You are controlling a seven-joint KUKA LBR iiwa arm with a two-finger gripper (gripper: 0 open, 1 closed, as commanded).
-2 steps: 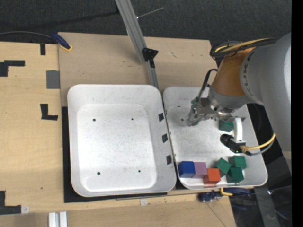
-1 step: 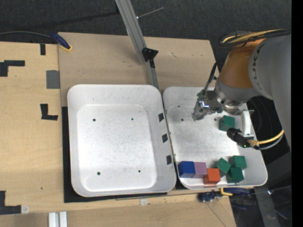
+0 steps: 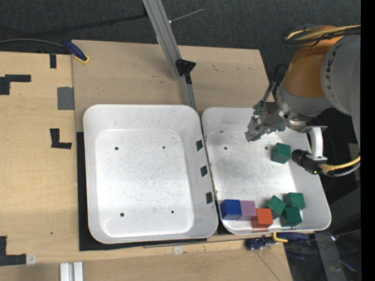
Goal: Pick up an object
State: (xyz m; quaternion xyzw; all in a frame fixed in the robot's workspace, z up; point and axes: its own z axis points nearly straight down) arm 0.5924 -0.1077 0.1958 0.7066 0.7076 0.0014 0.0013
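Nearest the camera, along the front wall of the right bin [image 3: 225, 124], sits a cluster of small blocks: a blue block [image 3: 231, 208], a purple block [image 3: 248, 208], an orange block [image 3: 263, 217] and three green blocks [image 3: 286, 206], all close together or touching. A lone green block [image 3: 281, 153] lies farther back, well apart from them, roughly cubic with no clear long axis and turned slightly askew to the bin walls; no writing can be read on any block. The claw [image 3: 258, 129] hangs over the bin's floor just beside that block, holding nothing, and I cannot tell how wide it stands.

Lone green cube [image 3: 280, 153] in the right bin's upper half. Blue [image 3: 231, 208], purple [image 3: 248, 208], orange [image 3: 263, 216] and three green cubes [image 3: 288, 208] clustered along the near wall.
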